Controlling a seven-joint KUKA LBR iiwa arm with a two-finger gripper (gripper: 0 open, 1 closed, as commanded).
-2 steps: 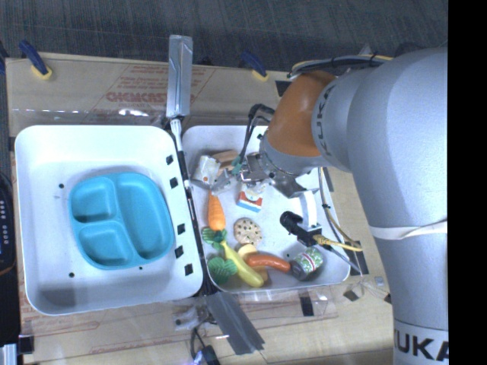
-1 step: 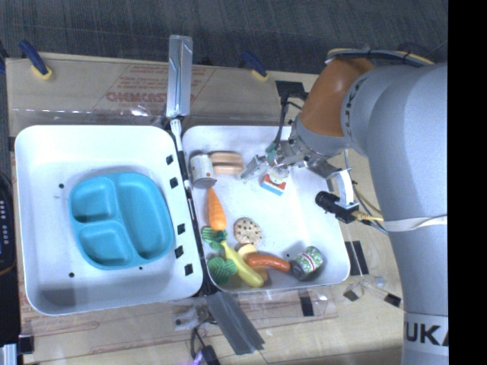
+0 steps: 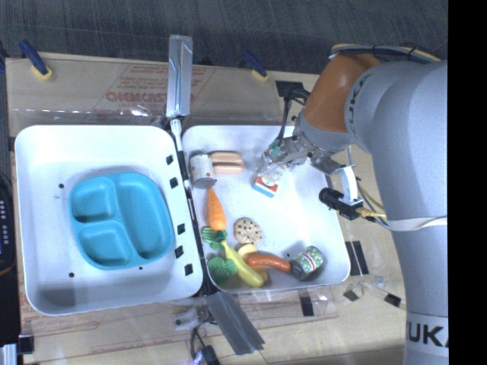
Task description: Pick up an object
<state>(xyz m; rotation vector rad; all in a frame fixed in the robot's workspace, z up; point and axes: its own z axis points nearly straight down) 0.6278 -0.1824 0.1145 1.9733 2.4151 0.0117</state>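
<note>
The tool [image 3: 278, 157] hangs low in the right bin [image 3: 323, 226], directly over a small red, white and blue carton [image 3: 265, 185], seemingly lined up to take it, though its grip state cannot be told.

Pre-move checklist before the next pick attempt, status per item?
1. End effector over the right bin: ok.
2. Target under it, small red, white and blue carton: ok, close below the tip.
3. Carton actually gripped: cannot tell, contact is hidden.
4. Neighbours clear of the carton, bun and small can to its left: ok, apart.
5. Clutter at the near edge, carrot, cookie, banana, sausage, green can: ok, away from the target.
6. Blue tray in left bin: ok, untouched side.
</note>
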